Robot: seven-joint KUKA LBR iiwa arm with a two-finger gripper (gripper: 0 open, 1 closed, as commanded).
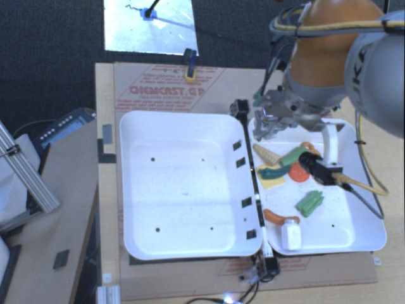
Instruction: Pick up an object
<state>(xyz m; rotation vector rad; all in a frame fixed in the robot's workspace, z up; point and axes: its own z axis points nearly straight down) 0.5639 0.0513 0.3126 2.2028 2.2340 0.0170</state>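
2 bins on table, right bin (354, 236) holds small toys incl. green block (309, 202), likely light, rigid, grab across its short sides; pincer (271, 126) low at bin's far-left corner, grip state can't tell.

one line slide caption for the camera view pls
KUKA arm's end effector poised over the right bin, above a clutter of small objects including a green block and a white bottle.

Looking down at a slant from above the bench, taking in both white bins (190, 122) at middling range, facing the arm (354, 49) reaching in from the right.
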